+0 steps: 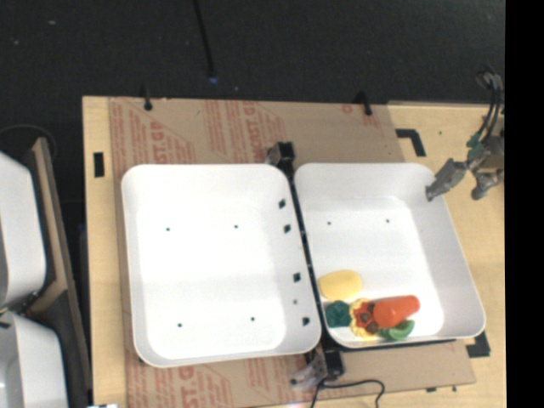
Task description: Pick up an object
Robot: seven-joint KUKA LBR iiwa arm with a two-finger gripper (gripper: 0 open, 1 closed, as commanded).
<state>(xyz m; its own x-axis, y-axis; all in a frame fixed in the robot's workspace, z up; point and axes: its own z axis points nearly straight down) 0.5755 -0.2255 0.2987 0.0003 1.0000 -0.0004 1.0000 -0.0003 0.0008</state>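
Toys [371, 310] sit clustered in the right bin's [374, 194] near corner (yellow, green and orange-red pieces touching), likely slid there against the wall. The gripper [463, 179] hovers over the far right rim, fingers spread, holding nothing.

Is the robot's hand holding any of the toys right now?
No. The gripper sits over the right bin's far right corner with open jaws and nothing between them. The toys lie in that bin's near corner.
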